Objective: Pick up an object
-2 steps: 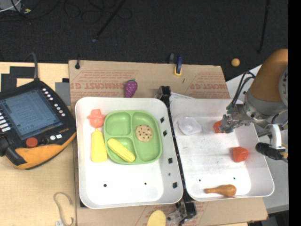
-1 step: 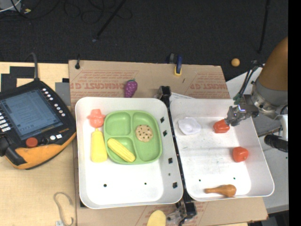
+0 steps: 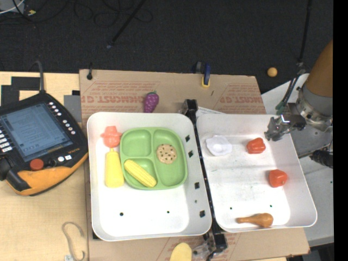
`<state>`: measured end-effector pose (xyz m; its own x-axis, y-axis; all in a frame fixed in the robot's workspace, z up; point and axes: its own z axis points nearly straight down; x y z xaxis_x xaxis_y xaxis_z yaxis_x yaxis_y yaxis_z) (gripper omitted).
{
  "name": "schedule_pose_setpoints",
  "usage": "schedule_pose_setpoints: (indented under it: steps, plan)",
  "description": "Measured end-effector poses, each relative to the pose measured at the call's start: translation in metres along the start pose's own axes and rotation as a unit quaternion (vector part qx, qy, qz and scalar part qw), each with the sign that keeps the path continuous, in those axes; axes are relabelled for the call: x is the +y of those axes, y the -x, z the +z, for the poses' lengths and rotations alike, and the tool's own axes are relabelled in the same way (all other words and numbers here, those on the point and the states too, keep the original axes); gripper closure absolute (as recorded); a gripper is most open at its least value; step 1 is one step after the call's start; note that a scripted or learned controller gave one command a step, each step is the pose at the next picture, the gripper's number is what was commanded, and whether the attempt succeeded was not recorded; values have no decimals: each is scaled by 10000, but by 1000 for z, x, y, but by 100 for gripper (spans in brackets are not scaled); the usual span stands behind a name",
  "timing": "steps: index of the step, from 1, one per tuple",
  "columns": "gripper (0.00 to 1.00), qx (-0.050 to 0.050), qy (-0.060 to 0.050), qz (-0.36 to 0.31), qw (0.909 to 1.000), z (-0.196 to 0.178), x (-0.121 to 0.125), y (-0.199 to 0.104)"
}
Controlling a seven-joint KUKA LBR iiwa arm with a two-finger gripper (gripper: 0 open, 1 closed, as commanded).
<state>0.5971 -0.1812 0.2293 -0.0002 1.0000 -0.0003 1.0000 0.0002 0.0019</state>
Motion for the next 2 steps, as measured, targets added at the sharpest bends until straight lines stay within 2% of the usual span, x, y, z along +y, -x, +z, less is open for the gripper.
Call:
schedule_pose_setpoints:
  steps: [1,2]
  plan:
    - [100,15,-11,-17,10000,-5,8,-51]
    - [100,20,-25,-22,10000,-7,3,-114]
